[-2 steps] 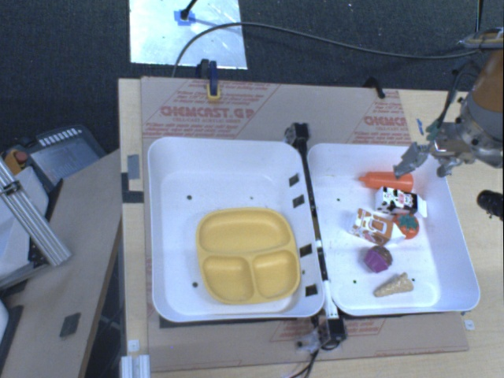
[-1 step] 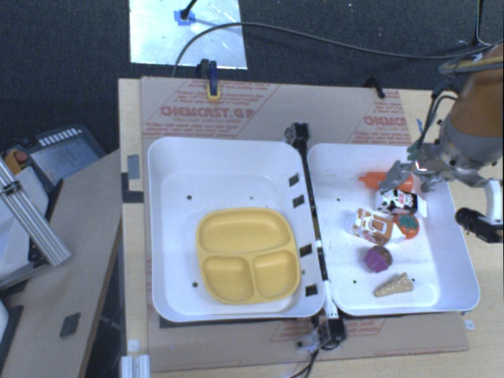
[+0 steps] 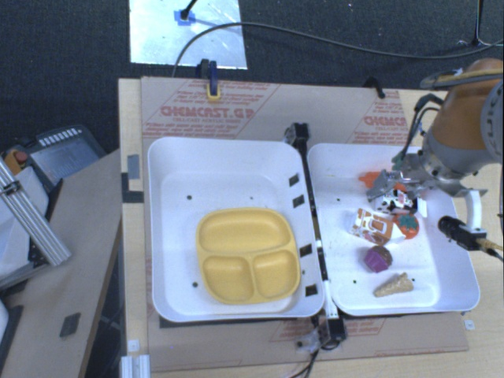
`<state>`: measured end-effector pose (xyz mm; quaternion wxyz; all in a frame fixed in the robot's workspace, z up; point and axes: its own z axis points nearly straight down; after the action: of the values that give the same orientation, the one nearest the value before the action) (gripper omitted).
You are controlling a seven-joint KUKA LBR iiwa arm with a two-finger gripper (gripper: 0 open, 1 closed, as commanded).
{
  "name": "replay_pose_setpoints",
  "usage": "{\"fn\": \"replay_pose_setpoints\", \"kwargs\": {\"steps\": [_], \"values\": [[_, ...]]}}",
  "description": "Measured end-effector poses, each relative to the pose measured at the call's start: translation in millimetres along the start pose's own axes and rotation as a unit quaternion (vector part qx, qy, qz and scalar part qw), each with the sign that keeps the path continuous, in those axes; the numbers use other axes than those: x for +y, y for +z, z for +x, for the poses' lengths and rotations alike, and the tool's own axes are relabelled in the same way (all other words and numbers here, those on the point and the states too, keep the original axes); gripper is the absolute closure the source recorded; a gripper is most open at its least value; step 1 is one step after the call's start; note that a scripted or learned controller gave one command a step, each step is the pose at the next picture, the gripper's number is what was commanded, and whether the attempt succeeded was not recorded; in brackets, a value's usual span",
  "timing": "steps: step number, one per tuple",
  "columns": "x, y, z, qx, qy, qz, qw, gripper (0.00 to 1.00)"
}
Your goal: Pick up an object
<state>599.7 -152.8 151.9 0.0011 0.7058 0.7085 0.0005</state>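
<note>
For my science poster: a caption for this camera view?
Robot gripper reaches among small toys in the right bin; yellow tray beside.

Grey arm (image 3: pixel 465 128) enters from right, orange band visible above wrist. Gripper (image 3: pixel 391 189) lowered, wrist angled leftward and down.

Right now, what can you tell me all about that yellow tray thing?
The yellow tray lies flat in the left white bin, toward its front right. It looks like smooth plastic, roughly square with rounded corners and a raised rim. It has three compartments: one wide one across the back and two smaller ones side by side at the front. Nothing sits in any of them. It rests on the bin's floor, and its right edge comes close to the bin's wall.
</note>
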Motion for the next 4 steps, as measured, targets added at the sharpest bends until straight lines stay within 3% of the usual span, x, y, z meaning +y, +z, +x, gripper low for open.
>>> {"fn": "replay_pose_setpoints", "kwargs": {"steps": [1,2,3,4], "values": [[2.3,42.3,-0.2,-0.002,0.002,-0.006,1.0,0.0],[5.2,28.8,-2.4,-0.006,0.002,-0.011,0.9999,1.0],[4.8,-23.9,7.8,0.0,-0.001,-0.001,1.0,1.0],[2.1,-87.4,8.2,0.0,-0.001,-0.002,1.0,1.0]]}}
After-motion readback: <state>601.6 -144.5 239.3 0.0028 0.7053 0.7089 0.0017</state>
